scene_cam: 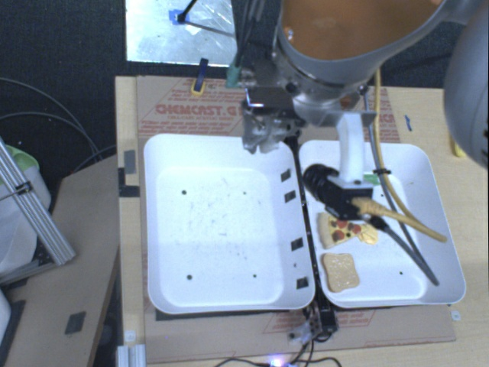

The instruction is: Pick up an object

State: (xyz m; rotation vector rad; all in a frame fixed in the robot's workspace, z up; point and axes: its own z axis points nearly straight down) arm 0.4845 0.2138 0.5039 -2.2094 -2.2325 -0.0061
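Target choice: two candidates, both in the right bin (428, 281). The toast (341, 272) lies flat in that bin's near-left part, close to its left wall but seemingly not touching it. The pizza slice (342, 229) lies just beyond the toast, toward the bin's middle, also on its left side. My jaws hang over the right bin's far-left corner, about above the seam where the left bin (214, 220) butts against it. Spread or pressed together: cannot tell, the wrist hardware hides them. I judge the toast the better pick, since it lies apart from its neighbour, with bare floor on the side toward the bin's middle. The pizza slice has my yellow cable (397, 219) across its far edge, which could snag. To do it well I should travel toward the bin's near side, centre over the toast, and turn the wrist so one jaw drops into the gap beside the left wall and the other onto bare floor. A flat piece gives little to pinch, so I should go fully down to the bin's floor and close across the narrower span. Risk: a jaw clips the wall or skids the toast against it. Toast's looks: pale tan, squarish with rounded corners, thin, faintly mottled face, likely a light toy piece.
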